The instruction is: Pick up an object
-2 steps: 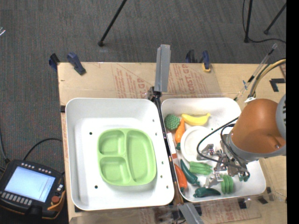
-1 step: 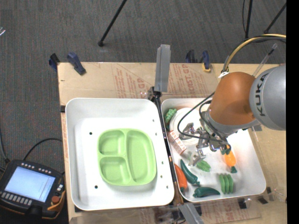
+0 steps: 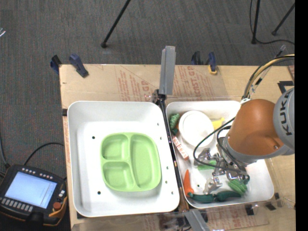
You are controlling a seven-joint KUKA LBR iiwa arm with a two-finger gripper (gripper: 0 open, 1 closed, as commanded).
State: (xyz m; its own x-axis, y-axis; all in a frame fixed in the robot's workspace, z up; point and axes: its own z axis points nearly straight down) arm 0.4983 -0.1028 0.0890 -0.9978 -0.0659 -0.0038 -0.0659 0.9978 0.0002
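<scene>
Green plastic toys [image 3: 231, 192] lie jumbled in the right bin [image 3: 267, 177], just under the gripper [image 3: 222, 173]. They look light, stiff and a bit slick; a narrow middle seems best. How the jaws stand I cannot tell.

I see my arm [image 3: 284, 121] reaching in from the right, its orange band [image 3: 252, 126] bulking above the wrist. The gripper [image 3: 219, 177] hangs low and points down, wrapped in looping cables; its metal parts blur together.
</scene>
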